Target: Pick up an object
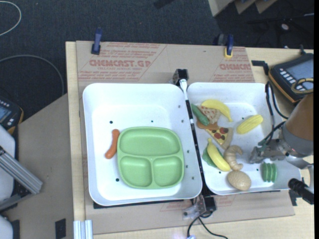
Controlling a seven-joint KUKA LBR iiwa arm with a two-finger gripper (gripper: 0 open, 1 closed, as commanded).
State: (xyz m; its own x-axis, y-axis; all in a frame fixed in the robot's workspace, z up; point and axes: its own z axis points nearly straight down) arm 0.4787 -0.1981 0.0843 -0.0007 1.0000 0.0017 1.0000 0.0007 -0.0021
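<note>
Your view looks down on a desk [149, 59] bearing two white bins. The left bin [94, 133] holds a green divided tray [149, 156] and an orange sausage [112, 143]. The right bin [249, 91] holds toy food: bananas [217, 156], corn [249, 124], potato [239, 179]. The gripper [262, 153] hovers above a green ridged piece [269, 172]; you cannot tell how its jaws stand.

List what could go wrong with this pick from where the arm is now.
1. The gripper sits low in the right bin between the ginger-like root and the green ridged piece; it could close on neither.
2. The food toys are crowded: a banana touches the root, so a grab may drag its neighbour.
3. The bin's right wall is close, which may block the fingers.
</note>
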